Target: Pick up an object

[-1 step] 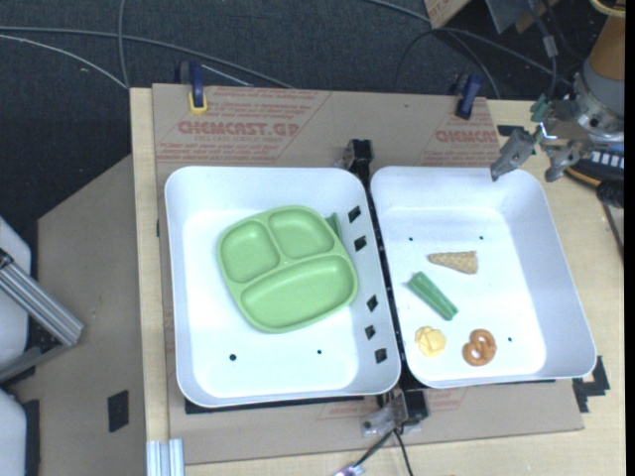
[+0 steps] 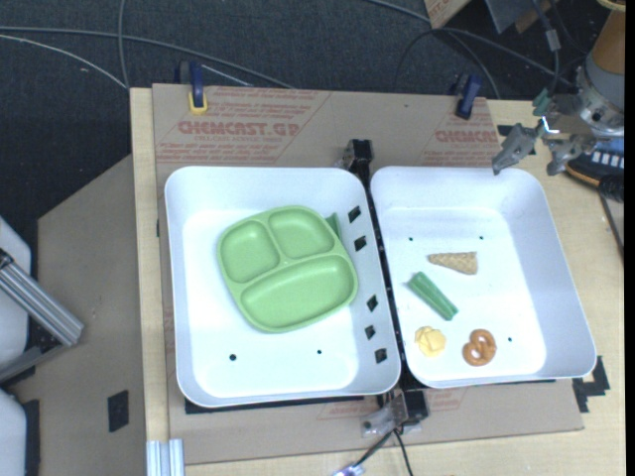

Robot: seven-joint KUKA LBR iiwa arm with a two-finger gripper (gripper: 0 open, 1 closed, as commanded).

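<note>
The right bin holds a tan wedge-shaped cone piece, a green stick, a small yellow lump and a brown pretzel. My gripper hangs over the far right corner of that bin, beyond its rim and well away from all of these objects. Its two grey fingers stand apart, open, with nothing between them. The arm comes in from the upper right.
The left bin carries a green divided plate near its middle. A black hinge strip runs between the two bins. Blue clamps hold the cardboard base at the back. Cables lie on the dark floor behind.
</note>
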